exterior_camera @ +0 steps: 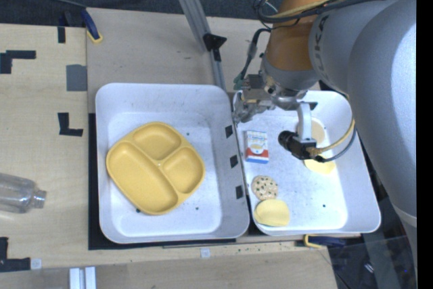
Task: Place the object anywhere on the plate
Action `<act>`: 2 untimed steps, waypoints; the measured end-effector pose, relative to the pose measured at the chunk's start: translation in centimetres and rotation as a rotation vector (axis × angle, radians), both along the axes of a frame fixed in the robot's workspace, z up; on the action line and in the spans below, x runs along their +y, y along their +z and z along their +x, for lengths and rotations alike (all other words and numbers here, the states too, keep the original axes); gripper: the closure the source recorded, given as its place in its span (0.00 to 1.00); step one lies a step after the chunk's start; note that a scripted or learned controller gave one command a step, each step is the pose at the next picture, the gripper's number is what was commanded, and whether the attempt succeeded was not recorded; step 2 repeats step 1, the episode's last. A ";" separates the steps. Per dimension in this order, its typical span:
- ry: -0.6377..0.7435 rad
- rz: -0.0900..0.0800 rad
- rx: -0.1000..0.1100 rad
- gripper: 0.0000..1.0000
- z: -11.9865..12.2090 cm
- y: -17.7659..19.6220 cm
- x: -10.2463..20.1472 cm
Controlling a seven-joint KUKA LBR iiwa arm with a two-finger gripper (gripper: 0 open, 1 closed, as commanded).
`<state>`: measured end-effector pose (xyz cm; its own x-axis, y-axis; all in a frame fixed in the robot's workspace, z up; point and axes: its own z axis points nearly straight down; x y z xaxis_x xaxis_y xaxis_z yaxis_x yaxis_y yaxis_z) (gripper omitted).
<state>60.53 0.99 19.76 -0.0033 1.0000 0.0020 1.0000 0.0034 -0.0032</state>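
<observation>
A small white carton [256, 146] with a red and blue label lies flat on the floor of the right bin [338, 210], just below and a little to the left of the claw [252, 103], close to it but with a sliver of white floor between them. The claw hangs at the bin's upper left corner, over the rim where the two bins meet; from this angle I cannot tell whether it is released or clenched, and nothing can be seen in its grasp. Further down from the claw, past the carton, sits a round brown cookie [264, 186], and touching the cookie's lower edge is a pale yellow round piece [272, 212]. Down and to the right of the claw, a second pale yellow piece [321, 164] lies partly under a black fitting on the arm [298, 44], whose orange band rises directly above and to the right of the claw. Well to the lower left of the claw, in the left bin [135, 95], rests the yellow plate [155, 166], divided into three compartments. Far to the left, outside the bins, a clear plastic bottle [19, 193] lies on its side on the wooden bench [40, 145].
</observation>
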 end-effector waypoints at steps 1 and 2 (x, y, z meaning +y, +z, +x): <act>-0.002 -0.001 -0.002 1.00 2.9 -1.0 -1.5; -0.002 -0.001 -0.002 1.00 2.9 -1.0 -1.5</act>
